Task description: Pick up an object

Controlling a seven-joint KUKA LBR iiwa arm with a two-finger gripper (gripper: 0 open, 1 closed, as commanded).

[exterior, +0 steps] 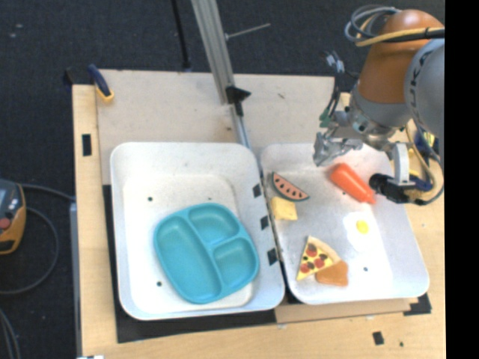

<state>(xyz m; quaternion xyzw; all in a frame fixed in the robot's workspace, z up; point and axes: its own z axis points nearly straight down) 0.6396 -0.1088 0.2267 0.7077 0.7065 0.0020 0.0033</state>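
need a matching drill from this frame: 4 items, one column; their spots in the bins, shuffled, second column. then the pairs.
Items:
1. blue divided plate
2. carrot
3. watermelon slice
4. pizza slice

Places:
A. right bin, near front edge
B. left bin
C. right bin, far side, just below the end effector
D. right bin, by the divide between the bins

Pairs: 1-B, 2-C, 3-D, 4-A

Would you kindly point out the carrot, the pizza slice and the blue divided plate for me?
carrot [352, 182], camera view, middle of its orange body.
pizza slice [317, 258], camera view, its topped centre.
blue divided plate [182, 264], camera view, floor of its largest compartment.
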